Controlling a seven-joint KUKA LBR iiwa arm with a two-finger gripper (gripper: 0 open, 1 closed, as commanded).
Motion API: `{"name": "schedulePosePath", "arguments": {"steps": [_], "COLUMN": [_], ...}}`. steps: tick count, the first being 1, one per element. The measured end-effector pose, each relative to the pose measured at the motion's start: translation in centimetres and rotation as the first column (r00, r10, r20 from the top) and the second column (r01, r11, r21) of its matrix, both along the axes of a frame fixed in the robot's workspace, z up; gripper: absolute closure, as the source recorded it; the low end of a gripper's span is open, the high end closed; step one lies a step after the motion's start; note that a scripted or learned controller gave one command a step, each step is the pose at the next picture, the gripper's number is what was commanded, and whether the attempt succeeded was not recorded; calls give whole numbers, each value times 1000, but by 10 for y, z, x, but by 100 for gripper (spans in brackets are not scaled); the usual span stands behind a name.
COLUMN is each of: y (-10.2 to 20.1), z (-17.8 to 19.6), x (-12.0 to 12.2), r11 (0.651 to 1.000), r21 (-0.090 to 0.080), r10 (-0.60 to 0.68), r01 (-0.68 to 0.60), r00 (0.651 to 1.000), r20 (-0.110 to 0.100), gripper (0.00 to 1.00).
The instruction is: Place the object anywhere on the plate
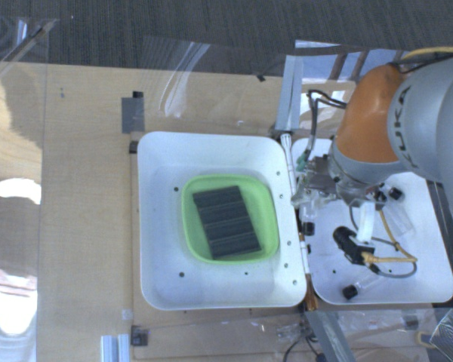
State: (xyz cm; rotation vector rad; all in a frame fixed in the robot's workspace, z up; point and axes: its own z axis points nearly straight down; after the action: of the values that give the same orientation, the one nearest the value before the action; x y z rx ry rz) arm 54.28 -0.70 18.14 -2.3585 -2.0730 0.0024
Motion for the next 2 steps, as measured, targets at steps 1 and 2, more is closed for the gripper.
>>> {"name": "schedulePosePath", "arguments": {"steps": [1, 2], "y": [0, 13], "z": [0, 25], "x": [0, -12], "r11": [1000, 999], "r21": [0, 0], "r10": [-1, -33], "r01": [1, 33], "r00": [1000, 999], "r20": [0, 3], "gripper": [0, 0]}}
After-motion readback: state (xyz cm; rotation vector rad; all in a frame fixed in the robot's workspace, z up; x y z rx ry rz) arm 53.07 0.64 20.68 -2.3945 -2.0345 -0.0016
